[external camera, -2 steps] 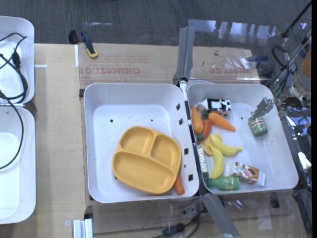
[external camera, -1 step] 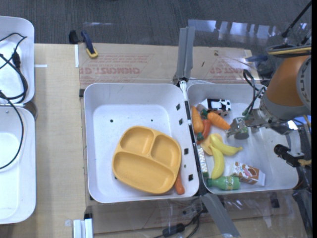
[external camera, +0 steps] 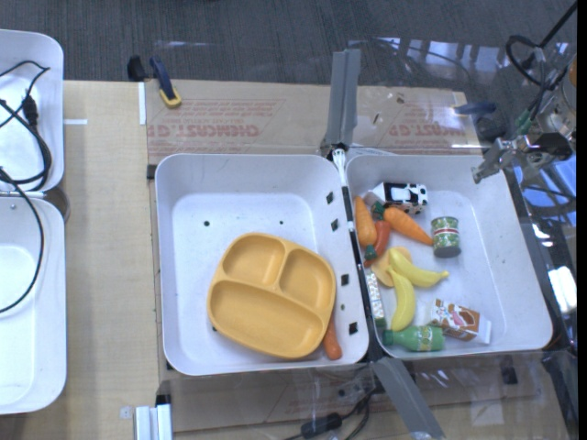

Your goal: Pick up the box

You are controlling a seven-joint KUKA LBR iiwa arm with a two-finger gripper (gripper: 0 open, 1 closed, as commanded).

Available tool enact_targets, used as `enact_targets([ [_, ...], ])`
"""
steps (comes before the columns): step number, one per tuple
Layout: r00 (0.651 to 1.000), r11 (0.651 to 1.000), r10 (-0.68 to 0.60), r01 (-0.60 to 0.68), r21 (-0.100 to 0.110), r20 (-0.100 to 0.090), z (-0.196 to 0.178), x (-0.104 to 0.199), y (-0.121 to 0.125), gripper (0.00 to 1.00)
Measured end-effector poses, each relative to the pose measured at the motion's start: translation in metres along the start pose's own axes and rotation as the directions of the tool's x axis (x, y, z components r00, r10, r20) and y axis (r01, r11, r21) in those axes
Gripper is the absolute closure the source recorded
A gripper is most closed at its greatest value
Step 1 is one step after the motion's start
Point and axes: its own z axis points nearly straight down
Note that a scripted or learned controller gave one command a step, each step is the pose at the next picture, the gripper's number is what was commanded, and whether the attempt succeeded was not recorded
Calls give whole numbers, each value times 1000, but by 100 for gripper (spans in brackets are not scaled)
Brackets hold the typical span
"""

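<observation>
Nearest me, along the front of the right-hand shallow white bin [external camera: 514, 246], I see a small brown-and-white carton box [external camera: 458, 320] lying flat near the front right corner, tilted, its printing too small to read. Just left of it a green plastic bottle [external camera: 417, 339] lies on its side against the front wall. Above those, two yellow toy bananas [external camera: 406, 287] overlap each other, so I cannot separate their full outlines.

In the left-hand shallow white bin [external camera: 183, 246] a yellow three-compartment plastic plate [external camera: 272, 294] sits toward the front right. A small orange carrot-shaped piece [external camera: 331, 345] pokes out from under its front right edge, mostly hidden by the plate.

Further back in the right bin, a small green-and-white can [external camera: 445, 233] stands upright, apart from the bananas. Two orange toy carrots [external camera: 390, 225] lie near the divider, one partly tucked against the wall, with a red piece between that I cannot identify. Behind them a black-and-white toy cow [external camera: 404, 194] is near the back wall.

Farthest, at the right edge, the grey two-finger gripper [external camera: 491, 163] hangs over the right bin's back right corner, well apart from the box. Cables and glare clutter that area; I cannot tell whether it is parted or closed. I see nothing held in it.
</observation>
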Motion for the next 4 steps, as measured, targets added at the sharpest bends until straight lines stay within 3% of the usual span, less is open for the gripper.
enact_targets([
  [1,998,998,61,-61,4,-2,120,32,-54,0],
  [2,998,998,61,-61,4,-3,173,35,-82,0],
  [3,997,997,72,-72,4,-16,173,-13,-18,0],
  [4,997,997,72,-72,4,-15,173,-13,-18,0],
])
